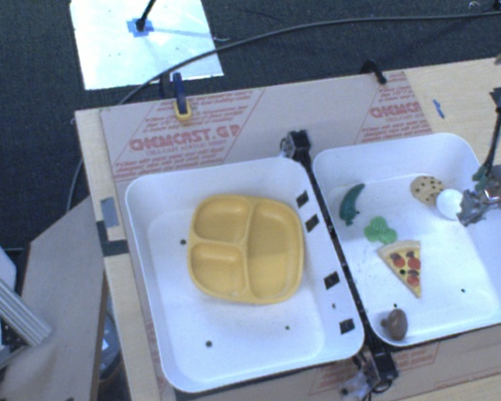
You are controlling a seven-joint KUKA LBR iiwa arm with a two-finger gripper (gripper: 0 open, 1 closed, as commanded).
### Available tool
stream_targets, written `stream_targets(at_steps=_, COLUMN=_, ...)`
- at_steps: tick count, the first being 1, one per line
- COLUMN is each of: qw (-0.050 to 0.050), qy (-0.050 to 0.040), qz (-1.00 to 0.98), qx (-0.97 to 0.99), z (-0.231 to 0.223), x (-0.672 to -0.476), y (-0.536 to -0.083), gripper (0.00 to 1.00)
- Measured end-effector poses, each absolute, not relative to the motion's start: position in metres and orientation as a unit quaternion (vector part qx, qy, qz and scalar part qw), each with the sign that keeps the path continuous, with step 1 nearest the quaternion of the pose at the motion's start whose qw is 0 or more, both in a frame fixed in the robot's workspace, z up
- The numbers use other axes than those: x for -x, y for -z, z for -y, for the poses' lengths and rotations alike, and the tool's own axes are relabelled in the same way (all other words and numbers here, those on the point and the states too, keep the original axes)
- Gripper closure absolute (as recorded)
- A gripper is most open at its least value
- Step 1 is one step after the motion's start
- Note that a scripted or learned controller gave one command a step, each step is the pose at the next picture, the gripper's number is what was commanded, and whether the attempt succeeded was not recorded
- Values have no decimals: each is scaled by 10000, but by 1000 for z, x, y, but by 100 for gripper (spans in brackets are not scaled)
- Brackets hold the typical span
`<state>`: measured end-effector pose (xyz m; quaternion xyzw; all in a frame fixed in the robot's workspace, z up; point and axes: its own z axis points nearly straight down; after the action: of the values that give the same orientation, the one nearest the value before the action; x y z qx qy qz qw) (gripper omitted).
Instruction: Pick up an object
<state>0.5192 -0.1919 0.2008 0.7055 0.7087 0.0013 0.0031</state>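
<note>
Touching smooth white egg (449,202), metal claw (466,211), grip state unclear; round cookie (426,187) near

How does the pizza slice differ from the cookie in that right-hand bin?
The pizza slice is a triangle, yellow with red spots; the cookie is round, tan with dark specks. The pizza slice looks larger. It lies mid-bin, nearer the front, while the cookie sits toward the back, beside a white egg-like ball. Both lie flat on the bin floor.

Bright, even overhead light (slightly soft focus).
</note>
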Motion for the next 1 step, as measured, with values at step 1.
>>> stream_targets(at_steps=1, qw=20, qy=-7, qz=-7089, qx=-7053, z=192, x=-521, y=-231, gripper=100)
